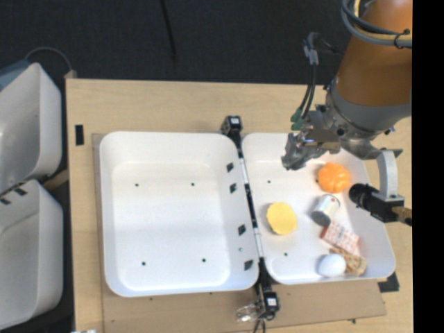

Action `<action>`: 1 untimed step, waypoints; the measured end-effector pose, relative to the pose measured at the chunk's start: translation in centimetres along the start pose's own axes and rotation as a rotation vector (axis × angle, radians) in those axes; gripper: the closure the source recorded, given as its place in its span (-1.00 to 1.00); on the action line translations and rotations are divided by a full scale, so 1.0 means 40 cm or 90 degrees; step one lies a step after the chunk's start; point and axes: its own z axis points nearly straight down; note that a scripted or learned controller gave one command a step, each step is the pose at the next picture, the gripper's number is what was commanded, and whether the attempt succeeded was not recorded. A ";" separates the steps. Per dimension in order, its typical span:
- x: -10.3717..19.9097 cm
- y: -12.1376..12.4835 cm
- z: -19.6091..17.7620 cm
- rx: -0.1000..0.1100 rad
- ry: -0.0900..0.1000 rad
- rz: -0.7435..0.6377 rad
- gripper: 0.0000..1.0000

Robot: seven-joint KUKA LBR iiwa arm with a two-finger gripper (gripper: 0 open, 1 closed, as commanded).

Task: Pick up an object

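Note:
The right bin point(277, 266) holds several things. An orange fruit-like ball point(334, 176) lies at its right side. A yellow round disc point(282, 218) sits near the bin's middle. A small silver can point(325, 209) lies beside a red-and-white packet point(341, 238). A white ball point(331, 265) rests at the near right corner. My gripper point(294, 158) hangs over the far part of the right bin, left of the orange ball and above the yellow disc. Nothing shows between its fingers.
The left bin point(111, 186) stands beside the right one, joined by a black-clipped divider point(245, 200). White moulded shapes point(21, 137) stand off the bench at the left. The wooden bench point(173, 103) runs around both bins.

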 end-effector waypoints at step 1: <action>0.092 -0.069 -0.333 -0.002 0.001 0.001 1.00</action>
